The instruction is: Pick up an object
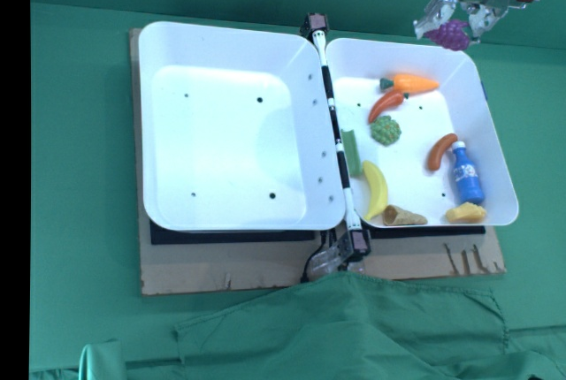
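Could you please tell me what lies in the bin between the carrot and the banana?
In the camera view, the red chili and the broccoli lie between the carrot and the banana.

The bench (80,148) is covered in green cloth. A flat sheet of brown cardboard (221,277) lies on it, and the two white bins sit side by side on that, the left bin (230,131) and the right bin (491,148), touching along a black-and-white strip (334,117). A dark mat, I think, shows under their near edges. More green cloth (354,330) lies rumpled at the front, overlapping the cardboard's near edge.
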`<control>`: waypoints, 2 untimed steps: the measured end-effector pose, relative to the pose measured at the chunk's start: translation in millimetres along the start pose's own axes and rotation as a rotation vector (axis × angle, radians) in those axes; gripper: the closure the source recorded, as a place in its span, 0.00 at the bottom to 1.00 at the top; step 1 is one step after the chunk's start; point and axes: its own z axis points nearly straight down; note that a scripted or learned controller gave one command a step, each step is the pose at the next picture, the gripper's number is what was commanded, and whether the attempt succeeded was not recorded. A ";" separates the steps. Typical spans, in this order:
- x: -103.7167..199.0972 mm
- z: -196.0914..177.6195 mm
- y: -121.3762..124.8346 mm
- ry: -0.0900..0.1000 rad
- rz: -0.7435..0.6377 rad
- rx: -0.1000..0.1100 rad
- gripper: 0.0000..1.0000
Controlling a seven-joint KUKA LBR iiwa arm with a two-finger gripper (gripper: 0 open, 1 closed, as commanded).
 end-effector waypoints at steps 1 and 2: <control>-18.9 -7.6 16.0 -0.001 0.000 -0.002 1.00; -41.3 -5.2 31.1 -0.001 0.000 -0.001 1.00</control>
